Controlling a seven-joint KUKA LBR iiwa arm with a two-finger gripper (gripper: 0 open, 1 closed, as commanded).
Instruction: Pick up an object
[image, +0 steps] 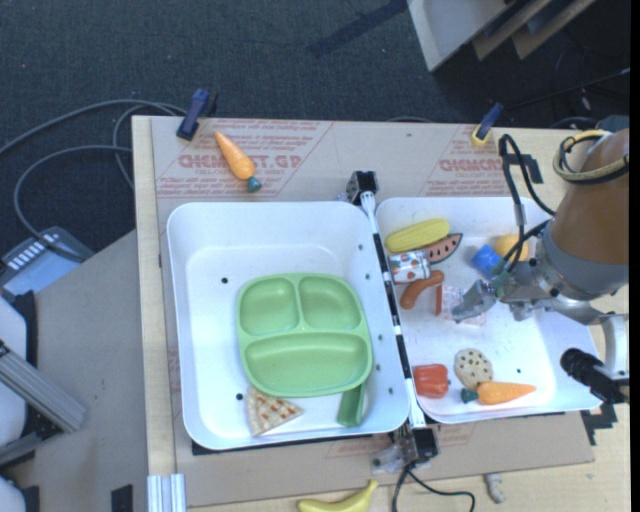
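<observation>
The right bin (560, 370) holds a yellow corn cob (418, 235), a watermelon slice (447, 248), a small can (408, 267), a red sausage (420, 291), a blue piece (487, 258), a red pepper (431, 380), a cookie (472, 366) and a carrot (503, 392). My gripper (470, 304) hangs low over the middle of this bin, just right of the sausage and below the blue piece. I see nothing held in it.
In the left bin (200, 300) lie a green divided plate (303, 335), a pizza slice (270, 410) and a green piece (352, 405). Another carrot (236, 158) rests on the bench behind that bin. A banana (340, 497) lies at the front edge.
</observation>
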